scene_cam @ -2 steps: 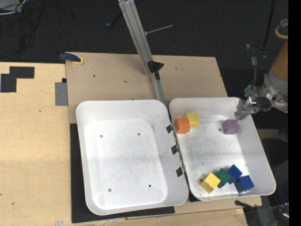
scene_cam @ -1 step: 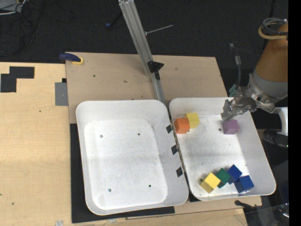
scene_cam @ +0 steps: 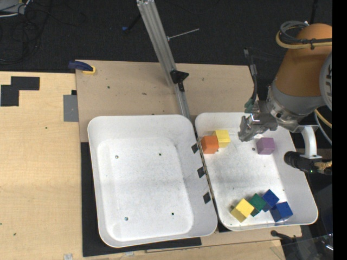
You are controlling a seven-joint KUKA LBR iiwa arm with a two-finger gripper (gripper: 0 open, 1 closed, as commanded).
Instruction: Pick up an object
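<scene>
Two white bins sit on a wooden bench (scene_cam: pixel 130 91) over dark floor. The gripper (scene_cam: pixel 248 130) hangs over the right bin (scene_cam: pixel 303 196), grip state unclear, between a yellow block (scene_cam: pixel 222 137) and a purple block (scene_cam: pixel 265 145).

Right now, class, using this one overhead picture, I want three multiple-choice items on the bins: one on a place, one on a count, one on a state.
1. Where is the orange block?
A. Left bin
B. Right bin, against its left wall
C. On the bench

2. How many yellow blocks lie in the right bin?
A. One
B. Two
C. Three

3. How does the purple block stand?
A. Alone on the bin floor
B. Stacked on a blue block
C. Gripped and lifted

Key: B, it sits by the dividing wall beside a yellow block; B, another yellow block lies near the front; A, it rests apart beside the end effector.
</scene>
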